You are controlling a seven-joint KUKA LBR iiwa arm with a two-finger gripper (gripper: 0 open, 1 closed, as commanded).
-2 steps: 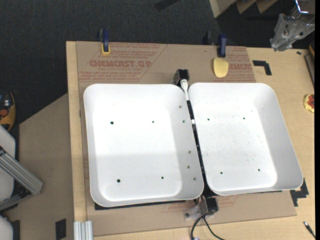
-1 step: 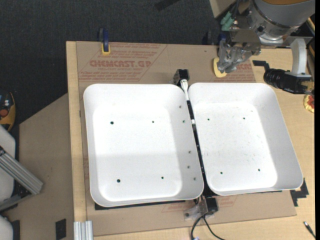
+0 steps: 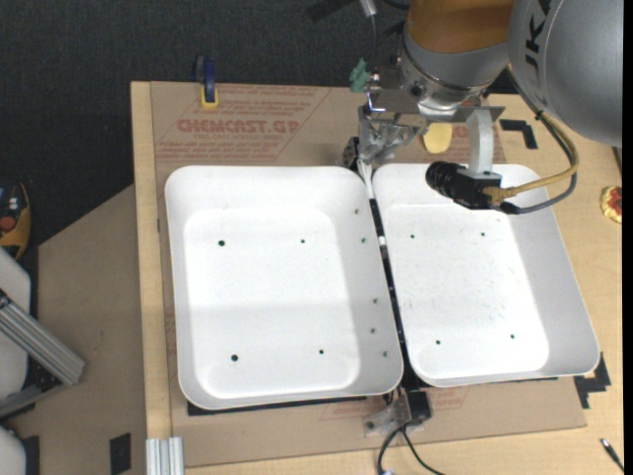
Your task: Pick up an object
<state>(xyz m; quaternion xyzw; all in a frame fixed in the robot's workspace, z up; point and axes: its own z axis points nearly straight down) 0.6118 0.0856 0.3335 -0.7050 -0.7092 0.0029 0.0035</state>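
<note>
At the far end of the bench, where the two white bins meet, the gripper is seen. It is hung from the big grey arm, which has an orange band above the wrist. The gripper is placed right over the far corner of the left bin and the far corner of the right bin. Whether the gripper is spread or pressed together cannot be told, because its tip is small and mixed up with dark parts behind it.

A small pale yellow thing is seen just beside the gripper, under the wrist and near the far rim of the right bin. Whether it is a loose object or a piece of the arm cannot be told. It is not seen inside the gripper.

A black tube-shaped part is seen over the far left corner of the right bin, and a tan cable is joined to it.

Both bins are set on a brown board with red letters on it. A blue and yellow clamp is fixed to the far edge of the board. A grey metal bar is seen at the left of the bench.
</note>
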